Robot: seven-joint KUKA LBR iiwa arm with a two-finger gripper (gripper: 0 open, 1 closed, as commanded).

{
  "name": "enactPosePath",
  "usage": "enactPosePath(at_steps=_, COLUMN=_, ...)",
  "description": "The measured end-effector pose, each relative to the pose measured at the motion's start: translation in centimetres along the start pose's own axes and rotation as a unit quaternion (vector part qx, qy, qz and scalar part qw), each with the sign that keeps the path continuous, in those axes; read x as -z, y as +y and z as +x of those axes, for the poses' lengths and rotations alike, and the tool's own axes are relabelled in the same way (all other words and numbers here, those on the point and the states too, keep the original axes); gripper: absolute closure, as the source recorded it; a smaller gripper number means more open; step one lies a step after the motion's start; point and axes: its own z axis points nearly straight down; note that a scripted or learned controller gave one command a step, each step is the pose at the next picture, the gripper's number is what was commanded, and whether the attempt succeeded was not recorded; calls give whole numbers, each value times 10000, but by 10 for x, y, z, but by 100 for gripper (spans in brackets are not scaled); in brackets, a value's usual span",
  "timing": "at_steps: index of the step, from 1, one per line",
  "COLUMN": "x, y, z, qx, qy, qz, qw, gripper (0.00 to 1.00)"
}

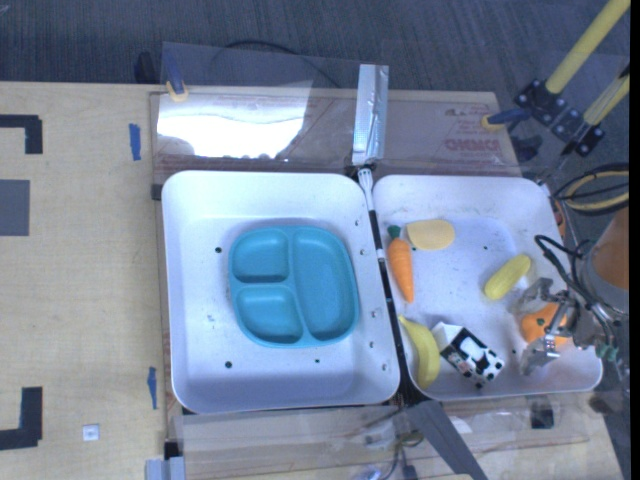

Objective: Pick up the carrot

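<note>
The carrot (401, 268) is orange with a green top and lies lengthwise at the left wall of the right bin (470, 193), green end pointing to the back. My gripper (537, 325) is low over the same bin's right side, well to the right of the carrot and apart from it. Its fingers (530, 295) stand open, and a small orange object (540, 320) sits between them. Nothing of the carrot is hidden.
A pale yellow piece (430, 234) lies just right of the carrot's top. A yellow oval toy (507, 276), a banana (422, 348) and a black-and-white toy (472, 355) share the right bin. The left bin (190, 268) holds a blue divided plate (295, 283).
</note>
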Motion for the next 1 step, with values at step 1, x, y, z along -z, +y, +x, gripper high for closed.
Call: enactPosePath(at_steps=1, x=11, y=1, z=-2, qx=-10, qy=-36, qz=-2, qw=10000, gripper=100)
